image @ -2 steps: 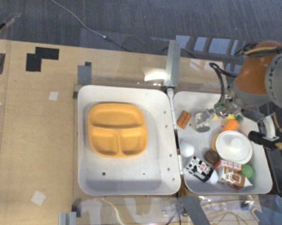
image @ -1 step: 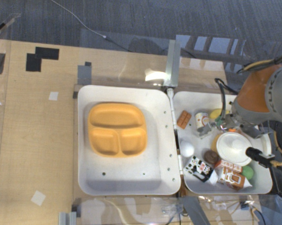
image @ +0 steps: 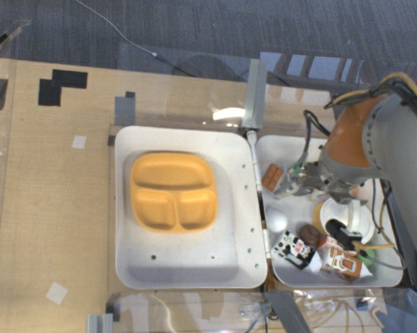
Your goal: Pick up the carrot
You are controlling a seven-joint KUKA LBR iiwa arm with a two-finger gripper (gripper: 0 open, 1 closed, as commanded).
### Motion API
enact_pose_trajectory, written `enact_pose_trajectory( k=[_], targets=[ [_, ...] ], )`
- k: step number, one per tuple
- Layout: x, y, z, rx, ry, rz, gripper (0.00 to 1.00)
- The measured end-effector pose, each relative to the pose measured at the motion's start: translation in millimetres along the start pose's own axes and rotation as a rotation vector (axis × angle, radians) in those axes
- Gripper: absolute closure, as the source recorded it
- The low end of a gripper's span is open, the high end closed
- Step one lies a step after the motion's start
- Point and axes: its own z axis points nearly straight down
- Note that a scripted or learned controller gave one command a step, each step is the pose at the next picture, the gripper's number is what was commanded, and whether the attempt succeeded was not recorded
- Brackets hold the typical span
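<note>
Across the wooden surface [image: 48,210], the right bin [image: 282,148] holds the arm's jaws [image: 299,181], their state impossible to tell, with the orange carrot [image: 349,268] lying below-right by the bin's near wall.

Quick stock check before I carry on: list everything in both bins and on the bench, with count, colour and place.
Bins: two, white, side by side on the bench.
Divided tray: one, yellow-orange, left bin.
Brown block: one, right bin, upper left.
White ball: one, right bin, by the divider.
Mixed small items: several, black, white, brown, right bin's lower part; too cluttered to identify a carrot.
Black patches: bench, upper left.
Arm: one, grey with orange band, over the right bin.
Tool: one, low over right bin.
</note>
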Motion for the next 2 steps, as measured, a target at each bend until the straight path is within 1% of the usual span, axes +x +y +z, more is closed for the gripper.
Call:
enact_pose_trajectory(
  k=[1,2],
  targets=[
    [-31,-53,-16,0.014,0.001,0.14,0.0],
    [-37,-38,-6,-0.008,-0.001,0.178,0.0]
  ],
)
